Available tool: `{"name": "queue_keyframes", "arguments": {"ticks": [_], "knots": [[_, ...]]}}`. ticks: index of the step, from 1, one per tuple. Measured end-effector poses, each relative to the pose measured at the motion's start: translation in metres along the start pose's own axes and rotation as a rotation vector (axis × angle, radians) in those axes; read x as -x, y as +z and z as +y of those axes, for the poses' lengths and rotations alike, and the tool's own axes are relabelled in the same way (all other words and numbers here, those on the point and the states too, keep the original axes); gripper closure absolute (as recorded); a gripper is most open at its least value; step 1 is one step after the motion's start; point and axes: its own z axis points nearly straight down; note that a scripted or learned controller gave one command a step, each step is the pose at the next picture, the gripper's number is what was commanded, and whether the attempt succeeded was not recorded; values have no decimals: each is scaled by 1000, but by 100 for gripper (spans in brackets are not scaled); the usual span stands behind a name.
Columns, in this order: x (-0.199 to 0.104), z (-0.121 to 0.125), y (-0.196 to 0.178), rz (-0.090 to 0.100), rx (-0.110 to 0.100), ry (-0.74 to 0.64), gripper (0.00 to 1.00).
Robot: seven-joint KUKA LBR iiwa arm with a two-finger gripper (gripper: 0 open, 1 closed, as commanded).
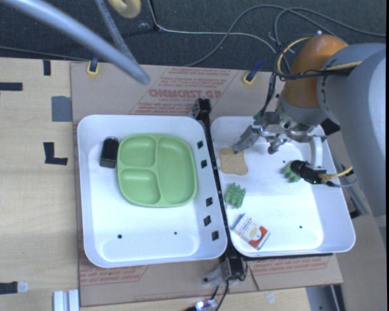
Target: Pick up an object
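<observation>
My gripper [258, 143] hangs over the back of the right bin [324, 235], its two fingers spread open with nothing between them. The left fingertip [240, 145] is just above and right of a flat tan piece [233, 162] lying near the bin's left wall. A green leafy toy [235, 194] lies below the tan piece. A small red and white packet [251, 232] rests near the front. Another small green thing [290, 172] sits to the right, below the gripper.
The left bin [149, 248] holds a green divided plate [157, 170] and a black block [108, 152] at the plate's left edge. A black divider rail [211, 173] runs between the bins. The arm's grey body and orange band [314, 70] crowd the right bin's back right.
</observation>
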Motion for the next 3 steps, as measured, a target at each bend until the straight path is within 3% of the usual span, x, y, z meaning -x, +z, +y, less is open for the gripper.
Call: {"name": "queue_keyframes", "arguments": {"ticks": [1, 2, 3], "knots": [[0, 1, 36, -1, 7, 0, 0], [-2, 3, 22, 3, 12, -2, 100], [-5, 6, -21, 1, 9, 0, 100]]}}
